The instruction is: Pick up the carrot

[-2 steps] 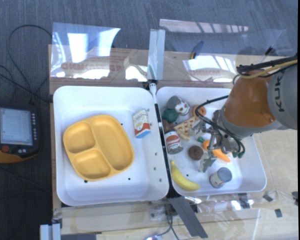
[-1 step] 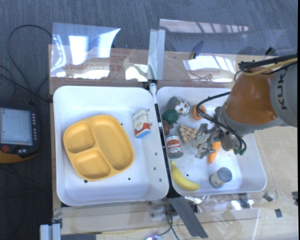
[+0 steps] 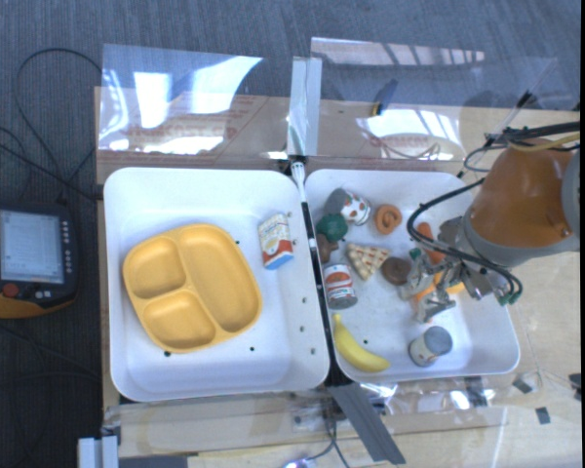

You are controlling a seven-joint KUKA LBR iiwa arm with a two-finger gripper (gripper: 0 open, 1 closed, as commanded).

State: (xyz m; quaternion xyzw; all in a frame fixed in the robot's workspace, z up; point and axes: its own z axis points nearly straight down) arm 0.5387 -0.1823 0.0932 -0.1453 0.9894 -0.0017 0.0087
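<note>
Tool (image 3: 435,291) is down in the right bin (image 3: 497,354), right of the pizza slice (image 3: 368,258), and the carrot (image 3: 426,286) sits at its fingertips. Closed on it or not, I cannot tell. Banana (image 3: 356,347) lies below the pizza slice.

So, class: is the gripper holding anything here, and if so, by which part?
It cannot be told. The gripper is down in the right bin at an orange piece, probably the carrot, but any hold is hidden.
</note>
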